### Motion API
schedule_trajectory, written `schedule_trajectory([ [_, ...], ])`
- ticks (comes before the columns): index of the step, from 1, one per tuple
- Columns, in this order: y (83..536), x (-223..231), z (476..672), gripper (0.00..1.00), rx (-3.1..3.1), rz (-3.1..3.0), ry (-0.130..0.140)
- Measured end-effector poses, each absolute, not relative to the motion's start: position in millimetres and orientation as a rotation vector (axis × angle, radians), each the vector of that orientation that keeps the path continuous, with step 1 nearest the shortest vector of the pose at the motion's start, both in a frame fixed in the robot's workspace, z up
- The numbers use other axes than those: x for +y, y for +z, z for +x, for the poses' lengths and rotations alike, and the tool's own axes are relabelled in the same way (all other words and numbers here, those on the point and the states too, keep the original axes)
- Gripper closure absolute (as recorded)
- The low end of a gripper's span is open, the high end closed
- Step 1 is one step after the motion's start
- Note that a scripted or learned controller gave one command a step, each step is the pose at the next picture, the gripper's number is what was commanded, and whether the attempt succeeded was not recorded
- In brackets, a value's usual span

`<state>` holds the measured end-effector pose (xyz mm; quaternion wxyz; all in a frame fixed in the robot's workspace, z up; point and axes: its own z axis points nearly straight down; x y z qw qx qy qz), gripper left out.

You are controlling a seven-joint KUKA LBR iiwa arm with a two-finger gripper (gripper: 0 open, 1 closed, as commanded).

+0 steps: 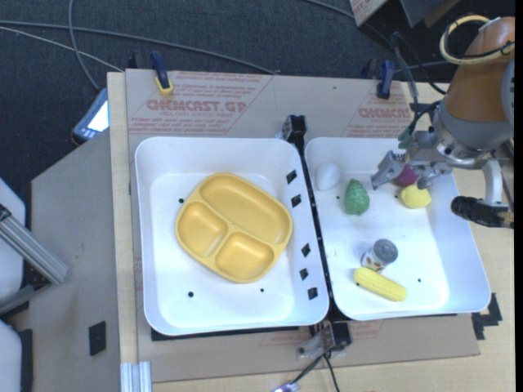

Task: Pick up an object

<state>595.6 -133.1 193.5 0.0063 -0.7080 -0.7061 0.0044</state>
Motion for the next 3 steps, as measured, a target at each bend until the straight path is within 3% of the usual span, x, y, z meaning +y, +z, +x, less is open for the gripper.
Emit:
schedule_trajectory([
  [1, 201.0, -133.0, 598.7, 0.00, -2.221, -2.220, 0.001],
  [3, 89.4, -150.6, 594.9, 0.00, -2.217, -2.219, 0.005],
])
